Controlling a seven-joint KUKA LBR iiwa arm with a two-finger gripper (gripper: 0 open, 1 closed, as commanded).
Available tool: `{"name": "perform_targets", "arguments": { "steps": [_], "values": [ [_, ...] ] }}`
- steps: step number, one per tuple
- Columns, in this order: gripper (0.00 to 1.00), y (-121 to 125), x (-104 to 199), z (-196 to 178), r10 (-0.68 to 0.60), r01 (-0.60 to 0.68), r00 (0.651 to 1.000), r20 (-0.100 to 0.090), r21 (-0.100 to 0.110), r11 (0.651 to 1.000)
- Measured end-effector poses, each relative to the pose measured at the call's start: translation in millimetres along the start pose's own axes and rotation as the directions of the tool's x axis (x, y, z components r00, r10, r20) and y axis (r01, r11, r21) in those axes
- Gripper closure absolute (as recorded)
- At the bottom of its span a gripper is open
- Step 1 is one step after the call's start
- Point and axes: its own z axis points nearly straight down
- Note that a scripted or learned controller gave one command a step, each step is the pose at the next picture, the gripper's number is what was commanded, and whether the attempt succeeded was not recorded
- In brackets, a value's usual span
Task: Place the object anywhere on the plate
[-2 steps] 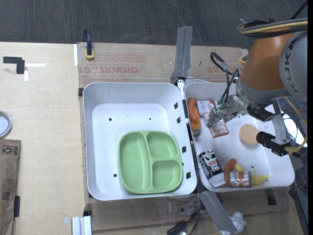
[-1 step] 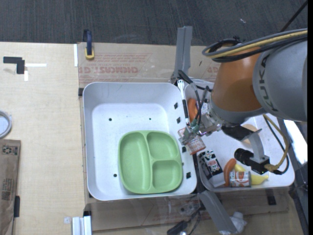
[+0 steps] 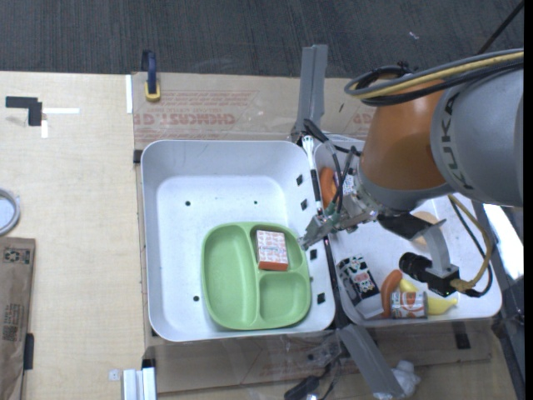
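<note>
White bins (image 3: 166, 223) | box (image 3: 271, 249) on plate (image 3: 229, 286), left of fingers (image 3: 310, 238) | grip unclear

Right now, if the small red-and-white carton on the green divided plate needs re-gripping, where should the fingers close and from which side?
Come straight down from above and close across the carton's two long sides. It seems to lie flat in the plate's upper right compartment, long axis running up-down in the view. The divider ridges sit close, so a side approach looks blocked. The gripper sits just right of it, at the bin wall.
</note>
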Motion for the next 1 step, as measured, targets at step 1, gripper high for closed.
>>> {"name": "perform_targets", "arguments": {
  "steps": [1],
  "values": [
    [0.0, 0.0, 0.0, 0.0, 0.0, 0.0, 1.0, 0.0, 0.0, 1.0]
  ]
}}
